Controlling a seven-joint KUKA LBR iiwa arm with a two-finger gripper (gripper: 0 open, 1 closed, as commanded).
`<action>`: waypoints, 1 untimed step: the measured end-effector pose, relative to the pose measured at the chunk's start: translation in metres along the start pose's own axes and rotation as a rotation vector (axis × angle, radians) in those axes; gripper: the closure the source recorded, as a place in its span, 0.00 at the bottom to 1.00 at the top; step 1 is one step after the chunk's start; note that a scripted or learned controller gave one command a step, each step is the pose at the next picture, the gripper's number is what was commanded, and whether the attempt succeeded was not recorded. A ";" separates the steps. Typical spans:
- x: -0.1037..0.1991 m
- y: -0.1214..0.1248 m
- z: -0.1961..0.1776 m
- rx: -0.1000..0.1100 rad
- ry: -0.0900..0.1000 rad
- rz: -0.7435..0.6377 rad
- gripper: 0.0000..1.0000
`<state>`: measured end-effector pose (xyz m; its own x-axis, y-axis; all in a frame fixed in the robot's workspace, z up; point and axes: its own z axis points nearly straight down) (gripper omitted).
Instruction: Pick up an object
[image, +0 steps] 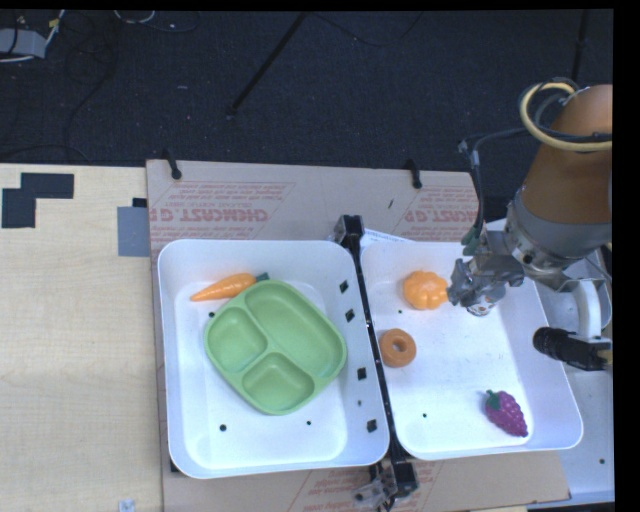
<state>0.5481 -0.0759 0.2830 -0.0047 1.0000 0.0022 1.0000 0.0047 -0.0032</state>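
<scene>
dark carpeted floor with stray cables behind; pale wooden bench top on the left, cardboard sheet on it.

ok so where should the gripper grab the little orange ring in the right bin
Probably straight down from above, closing across the orange ring with one finger in its hole and one outside: it lies flat, hole up, apart from its neighbours in the right bin.

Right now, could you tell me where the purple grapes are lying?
The purple grapes lie in the right bin, near its front right corner, well apart from the orange ring.
</scene>
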 end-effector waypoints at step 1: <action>0.053 0.002 0.023 0.002 0.000 0.000 1.00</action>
<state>0.5503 -0.0223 0.2600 -0.0042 1.0000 0.0023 1.0000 0.0042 -0.0053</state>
